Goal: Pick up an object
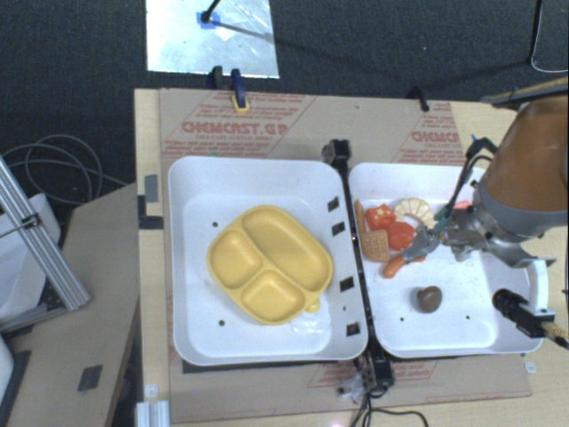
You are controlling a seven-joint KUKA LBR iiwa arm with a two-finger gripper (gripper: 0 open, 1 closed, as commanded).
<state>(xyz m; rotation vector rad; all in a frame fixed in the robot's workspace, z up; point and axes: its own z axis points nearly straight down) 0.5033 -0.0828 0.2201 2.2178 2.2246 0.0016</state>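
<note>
gripper (425, 243) sits low in the right bin (462, 332), at the right edge of the toy food pile. can't tell whether it has anything in it, the tip is a dark blur against the orange pieces.

pile is in the upper left part of the right bin, near the divider: red tomato-like piece (380, 215), beige scalloped piece (412, 209), tan cracker-like square (374, 244), red round piece (401, 235), orange carrot-like stick (392, 267) just under my tip. all touching or overlapping. brown lump (428, 299) lies alone lower down, well apart from the pile.

handling guess: these look like small plastic play food, light, stiff, smooth so a bit slippery, not fragile. carrot stick looks like the closest target, best pinched across its narrow width near the middle, not by the end. it's crowded by the cracker and red piece so a neighbour may get nudged or come along. brown lump would be the cleaner pick, rounded, take it across the widest part.

pose: my arm (533, 172) comes in from the right over the right bin, orange band high, wrist angled down and left toward the pile. cable loops over the wrist. black part (520, 312) lies at the bin's right rim.

left bin (191, 265) holds a yellow divided tray (269, 262), not my concern now.
</note>
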